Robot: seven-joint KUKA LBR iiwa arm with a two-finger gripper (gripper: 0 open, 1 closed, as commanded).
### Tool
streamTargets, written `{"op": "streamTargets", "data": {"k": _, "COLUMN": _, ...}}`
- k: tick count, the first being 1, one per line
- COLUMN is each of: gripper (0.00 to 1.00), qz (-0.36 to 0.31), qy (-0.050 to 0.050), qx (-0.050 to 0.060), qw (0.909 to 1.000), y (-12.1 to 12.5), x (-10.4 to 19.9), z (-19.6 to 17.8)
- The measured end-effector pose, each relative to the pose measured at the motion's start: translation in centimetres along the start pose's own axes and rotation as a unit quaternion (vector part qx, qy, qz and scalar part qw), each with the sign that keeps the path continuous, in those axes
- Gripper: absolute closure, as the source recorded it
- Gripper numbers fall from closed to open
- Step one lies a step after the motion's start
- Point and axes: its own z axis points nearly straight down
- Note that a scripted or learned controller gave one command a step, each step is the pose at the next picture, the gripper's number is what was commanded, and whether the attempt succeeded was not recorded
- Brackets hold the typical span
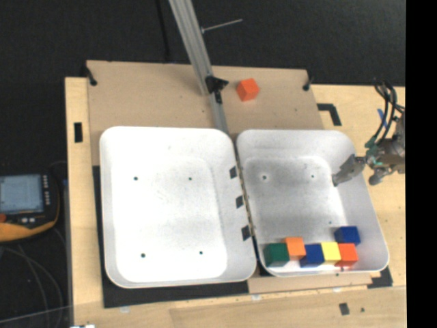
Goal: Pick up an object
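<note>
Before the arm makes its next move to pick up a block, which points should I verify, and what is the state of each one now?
1. Blocks within the right bin: ok. Six sit along its near edge, among them the green block and the yellow block.
2. Blocks separated enough to grasp singly: not ok; they are packed in a row, touching.
3. Gripper above a block: not ok; it is at the bin's right rim, away from the row.
4. Gripper carrying nothing: ok; no block is seen at it.
5. Finger opening: cannot tell.
6. Stray orange block on the bench behind the bins: not ok, it lies outside both bins.
</note>
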Motion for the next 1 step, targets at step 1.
{"op": "streamTargets", "data": {"k": 1, "gripper": 0.00, "qz": 0.000, "qy": 0.000, "qx": 0.003, "qw": 1.0000, "y": 6.85, "x": -1.49, "z": 15.37}}
